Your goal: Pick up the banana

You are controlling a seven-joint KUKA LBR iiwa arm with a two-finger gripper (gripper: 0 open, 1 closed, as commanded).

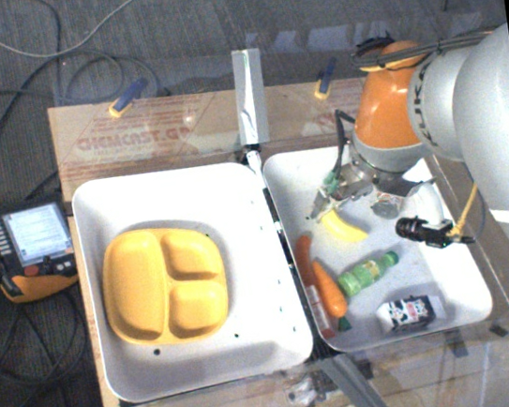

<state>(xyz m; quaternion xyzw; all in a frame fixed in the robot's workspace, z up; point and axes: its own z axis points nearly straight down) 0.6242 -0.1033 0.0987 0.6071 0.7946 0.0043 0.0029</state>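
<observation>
Grey metal claw [329, 204] lowered into the right white bin [478, 302], just above and left of the banana [343, 226]; too small and cluttered to tell whether spread or closed. Banana lying on the bin floor, pale yellow, close beneath the claw tips, contact not clear. Orange band [390, 111] above the wrist, grey arm [483, 116] reaching in from the right. Just below the banana, a green bottle [367, 274] lying on its side. Left of that, a carrot [329, 289] slanting along the bin's left wall, beside a thin red item [303, 249]. Near the front edge, a small black-and-white carton [406, 314]. In the left white bin [139, 191], a yellow divided tray [164, 283]. Beyond the counter [168, 130] on the far left, a handheld control pendant [28, 239] on the floor among cables.
</observation>
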